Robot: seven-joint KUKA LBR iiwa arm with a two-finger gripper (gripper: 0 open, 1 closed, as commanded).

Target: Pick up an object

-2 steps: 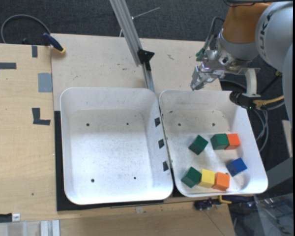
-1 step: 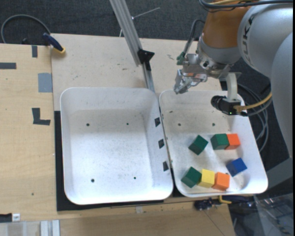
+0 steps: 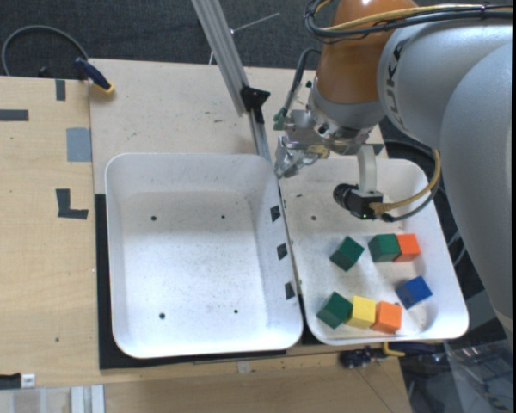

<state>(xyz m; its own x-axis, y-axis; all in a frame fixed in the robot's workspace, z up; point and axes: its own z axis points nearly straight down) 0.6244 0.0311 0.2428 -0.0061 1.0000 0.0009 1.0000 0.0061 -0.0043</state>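
You had the gripper (image 3: 290,163) raised over the right bin's (image 3: 443,317) far left corner; grasp state unreadable; blocks (image 3: 361,310) lay clustered at near end, untouched; next: travel over, descend.

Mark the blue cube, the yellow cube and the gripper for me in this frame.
blue cube (image 3: 414,291): camera view, on its top face.
yellow cube (image 3: 363,311): camera view, on its top face.
gripper (image 3: 287,163): camera view, at its fingertips above the bins' shared edge.
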